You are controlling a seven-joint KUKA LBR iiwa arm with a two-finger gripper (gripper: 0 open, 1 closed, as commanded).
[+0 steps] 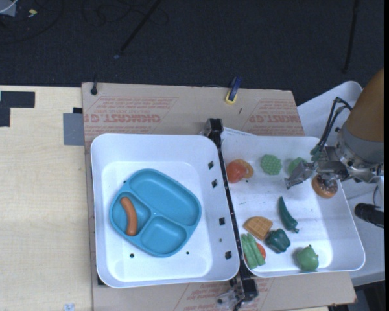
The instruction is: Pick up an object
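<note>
Gripper sits over right bin, upper right area, near the brown round item; can't tell its state. Nearest elongated target: dark green cucumber-like piece, mid-bin, long axis running upper-left to lower-right.

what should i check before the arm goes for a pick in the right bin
1. Gripper over the right-hand white bin: ok, above its upper right part.
2. Nothing carried already: cannot tell, jaws too small to read.
3. Nearest target: ok, the round orange-brown toy lies right beside the gripper.
4. Room around the dark green curved pepper: ok, it lies apart from its neighbours.
5. Lower left cluster: not ok, the tan waffle-like piece, dark green bell pepper and green-and-red vegetable crowd together.
6. Blue divided plate holding the orange sausage: ok, in the other bin.
</note>
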